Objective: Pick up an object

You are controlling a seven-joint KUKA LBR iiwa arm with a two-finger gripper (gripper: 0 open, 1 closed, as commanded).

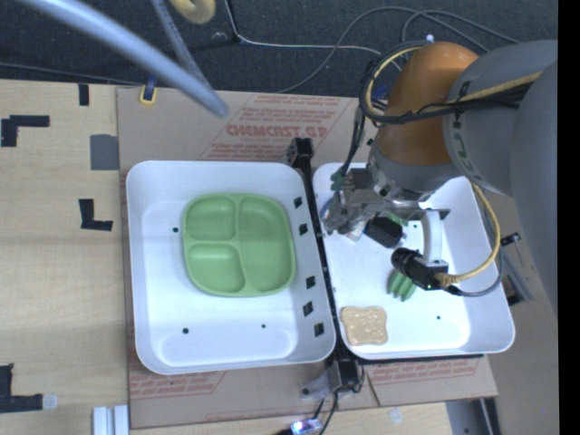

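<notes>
At the bottom of the frame, nearest me, I see the front rims of the two white bins resting on the surface [54, 270], with a sheet of printed cardboard [272, 130] under them. In the lower part of the right bin [471, 333] lies a tan, toast-like piece [364, 324], close to the divider between the bins. Just above and right of it sits a small green object [401, 285], partly covered by a black fitting with a yellow cable.

Higher in the same bin, near its upper left corner, I find the pincer [343, 214], down low by the divider. From here I cannot tell how it is set, and I see nothing clearly caught in it. The tan piece lies well below it in the frame; the green object lies below and to its right.

In the left bin [149, 270] a green divided plate [239, 245] rests at centre.

Behind the pincer the grey arm [507, 98] with its orange band fills the upper right.
</notes>
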